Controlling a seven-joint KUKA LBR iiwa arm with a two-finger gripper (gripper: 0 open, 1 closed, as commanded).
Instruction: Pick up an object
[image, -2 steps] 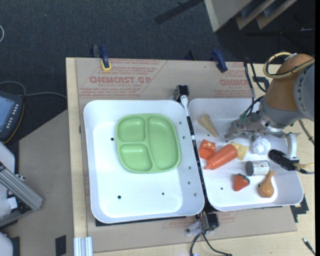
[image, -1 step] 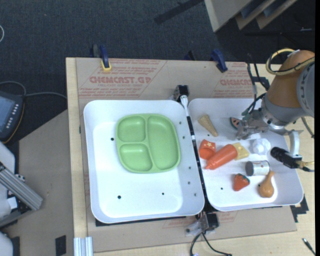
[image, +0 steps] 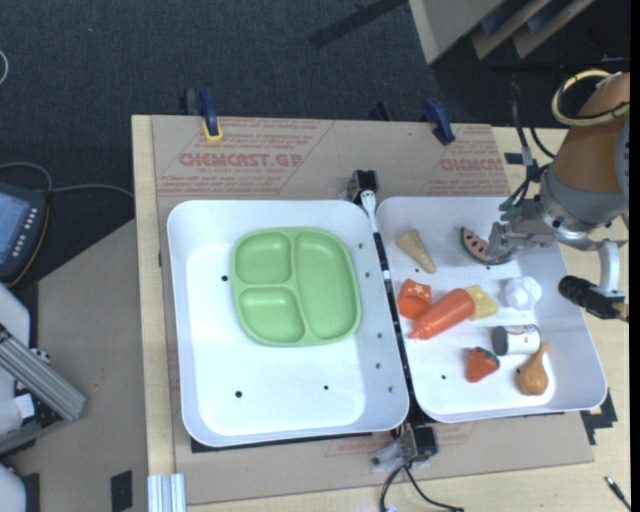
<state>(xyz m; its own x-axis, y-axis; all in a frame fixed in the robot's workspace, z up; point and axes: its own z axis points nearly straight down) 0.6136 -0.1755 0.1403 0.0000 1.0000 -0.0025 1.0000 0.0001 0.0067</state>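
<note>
The right bin (image: 575, 395) holds several toy foods. A watermelon slice (image: 476, 243) lies at its back, and my gripper (image: 507, 236) hangs low just to the right of it, touching or almost touching it. A tan cone-shaped piece (image: 416, 250) lies to the left. Below are a red pepper piece (image: 413, 297), an orange carrot (image: 443, 313), a yellow cheese wedge (image: 483, 301) and a white lump (image: 520, 293). Near the front sit a small white can (image: 515, 340), a strawberry (image: 481, 364) and a brown pear (image: 534, 374).
The left bin (image: 200, 330) holds a green divided plate (image: 297, 285). A black divider strip (image: 385, 290) runs between the bins. The grey arm with its orange band (image: 590, 150) comes in over the right bin's far right corner.
</note>
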